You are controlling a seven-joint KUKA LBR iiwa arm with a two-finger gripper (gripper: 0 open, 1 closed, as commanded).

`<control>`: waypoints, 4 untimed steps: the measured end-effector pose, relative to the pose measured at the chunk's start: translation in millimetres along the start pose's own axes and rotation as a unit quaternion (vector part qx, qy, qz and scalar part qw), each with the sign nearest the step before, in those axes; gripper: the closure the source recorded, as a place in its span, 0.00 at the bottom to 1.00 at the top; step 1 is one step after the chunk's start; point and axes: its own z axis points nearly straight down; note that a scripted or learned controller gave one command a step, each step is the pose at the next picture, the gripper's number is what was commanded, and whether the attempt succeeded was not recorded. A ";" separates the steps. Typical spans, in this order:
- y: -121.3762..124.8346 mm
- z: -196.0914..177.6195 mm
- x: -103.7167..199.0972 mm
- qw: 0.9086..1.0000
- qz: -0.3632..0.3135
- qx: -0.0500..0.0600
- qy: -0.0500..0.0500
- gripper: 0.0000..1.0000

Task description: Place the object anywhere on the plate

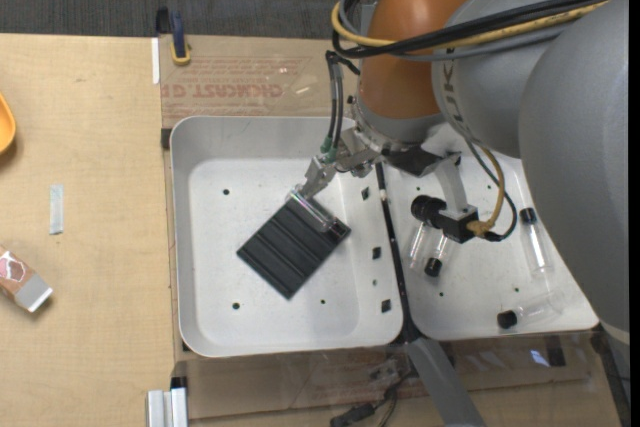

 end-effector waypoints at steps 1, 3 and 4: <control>-0.3 -8.2 -1.4 1.000 0.000 0.001 -0.001 1.00; -0.6 -16.4 -2.9 1.000 0.001 0.002 -0.001 1.00; -0.6 -16.3 -2.9 1.000 0.001 0.002 -0.001 0.00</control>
